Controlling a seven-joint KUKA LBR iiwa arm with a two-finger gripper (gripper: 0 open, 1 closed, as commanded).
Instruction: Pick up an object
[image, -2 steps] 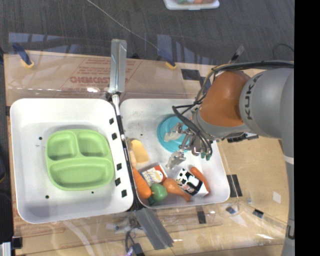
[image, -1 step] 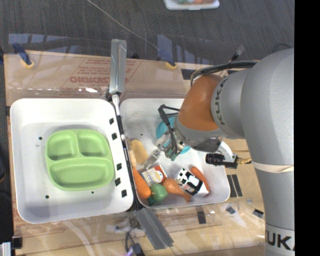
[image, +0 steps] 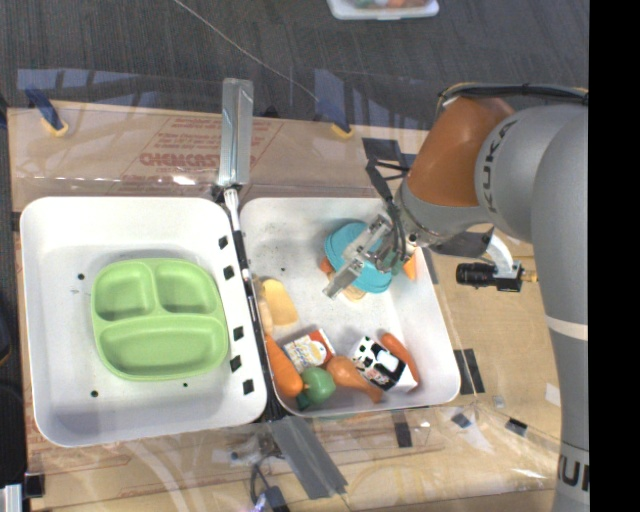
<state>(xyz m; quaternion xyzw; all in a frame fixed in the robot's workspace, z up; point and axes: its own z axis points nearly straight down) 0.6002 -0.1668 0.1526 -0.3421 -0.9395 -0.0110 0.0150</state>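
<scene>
My gripper reaches in from the right over the upper middle of the right bin. It hangs directly over a teal round object, with an orange piece showing beside it. The gripper covers part of the teal object, and I cannot see whether they touch. Lower in the same bin lie a pale yellow piece, an orange carrot, a small white carton, a green pepper and a black-and-white cow-patterned carton.
The left bin holds a green divided plate. The bins meet at a ridge with black clips. A grey metal bar stands behind the bins. The arm's orange band looms over the right bin's far corner.
</scene>
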